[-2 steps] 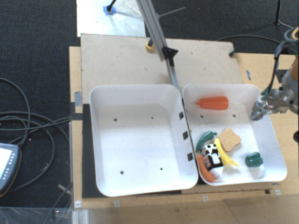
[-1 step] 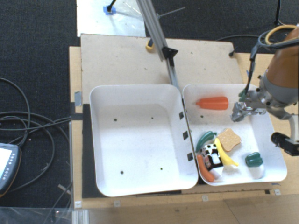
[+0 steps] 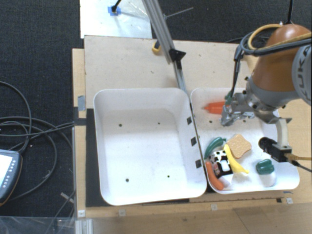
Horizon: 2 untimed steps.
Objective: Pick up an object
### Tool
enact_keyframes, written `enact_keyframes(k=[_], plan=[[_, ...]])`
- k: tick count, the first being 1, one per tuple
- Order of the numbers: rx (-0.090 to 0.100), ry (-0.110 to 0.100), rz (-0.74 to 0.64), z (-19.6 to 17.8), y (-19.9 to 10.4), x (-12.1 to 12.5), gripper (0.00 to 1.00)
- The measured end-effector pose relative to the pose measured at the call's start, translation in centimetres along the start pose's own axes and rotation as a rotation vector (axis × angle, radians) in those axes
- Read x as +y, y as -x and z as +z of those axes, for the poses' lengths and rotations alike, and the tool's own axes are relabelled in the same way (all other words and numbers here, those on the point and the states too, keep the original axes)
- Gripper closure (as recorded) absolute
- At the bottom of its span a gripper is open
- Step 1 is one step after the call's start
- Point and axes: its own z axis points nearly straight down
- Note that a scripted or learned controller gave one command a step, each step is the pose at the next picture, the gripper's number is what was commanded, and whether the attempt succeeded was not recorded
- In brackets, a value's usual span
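The fingers point(image 3: 230, 120) of the two-finger gripper look spread, with nothing showing between them. They hang low over the far left part of the right shallow white bin point(image 3: 291, 183), at the end of the grey arm with its orange band point(image 3: 279, 62), which reaches in from the right.

Just beside the fingers, on their left, lies an orange tapered plastic carrot-like piece point(image 3: 213, 107) on the bin floor. Whether metal and plastic touch cannot be told.

The other things lie nearer the bin's front edge, well apart from the fingers:
- a tan slice of toy bread point(image 3: 239, 146), tilted, near the middle;
- a yellow toy banana point(image 3: 236, 165) just below the bread, touching it;
- a green curved piece point(image 3: 215, 143) by the left wall;
- a black-and-white block point(image 3: 222, 163) between the green piece and the banana;
- a red-orange long piece point(image 3: 214, 175) against the front left corner, partly under the block;
- a dark green cap on a white body point(image 3: 264, 168) toward the front right corner, apart from the rest.

The left shallow white bin point(image 3: 141, 92) sits edge to edge with the right one on the pale board tabletop point(image 3: 126, 62). A slanted metal pole point(image 3: 161, 23) crosses the tabletop from the far side and ends where the bins meet. Dark cables point(image 3: 29, 130) loop on the floor at the left.
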Motion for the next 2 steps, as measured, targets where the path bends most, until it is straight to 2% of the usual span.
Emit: enact_keyframes(k=[1, 2], plan=[[0.0, 0.001, 0.0, -0.5, -6.1, 0.0, 1.0], [0.0, 0.0, 0.001, -0.7, -10.9, 0.2, 1.0]])
